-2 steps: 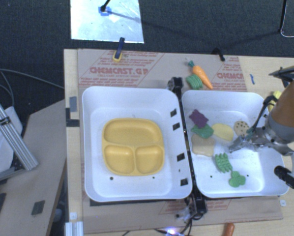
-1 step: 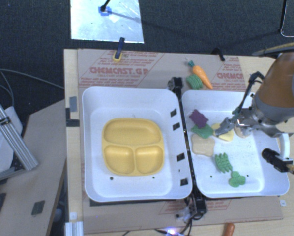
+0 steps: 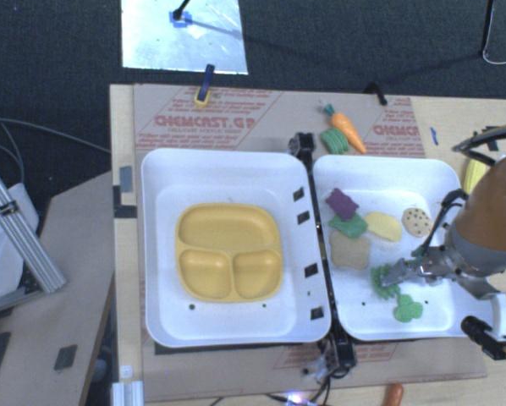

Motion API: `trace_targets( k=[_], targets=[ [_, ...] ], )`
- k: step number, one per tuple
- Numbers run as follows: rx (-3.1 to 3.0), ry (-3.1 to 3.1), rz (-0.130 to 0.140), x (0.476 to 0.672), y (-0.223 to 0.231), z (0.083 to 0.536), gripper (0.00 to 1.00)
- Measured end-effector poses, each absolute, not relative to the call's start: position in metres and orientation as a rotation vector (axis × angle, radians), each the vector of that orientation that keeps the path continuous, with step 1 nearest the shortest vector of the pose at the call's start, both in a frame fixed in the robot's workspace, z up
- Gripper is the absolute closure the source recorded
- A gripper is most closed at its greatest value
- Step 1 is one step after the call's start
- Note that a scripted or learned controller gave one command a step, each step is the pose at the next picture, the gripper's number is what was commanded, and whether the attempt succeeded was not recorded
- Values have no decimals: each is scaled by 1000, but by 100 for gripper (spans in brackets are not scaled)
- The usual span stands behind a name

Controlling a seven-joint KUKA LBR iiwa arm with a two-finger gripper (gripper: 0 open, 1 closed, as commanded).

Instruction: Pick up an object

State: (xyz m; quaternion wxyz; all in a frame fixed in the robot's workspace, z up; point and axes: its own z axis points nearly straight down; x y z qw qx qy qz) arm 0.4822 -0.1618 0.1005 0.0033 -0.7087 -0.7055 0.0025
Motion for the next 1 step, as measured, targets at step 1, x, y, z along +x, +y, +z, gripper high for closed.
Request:
trace_targets(
  k=[1],
  targets=[
    [-2227,-2241,-18,490,-147,275,0]
  ],
)
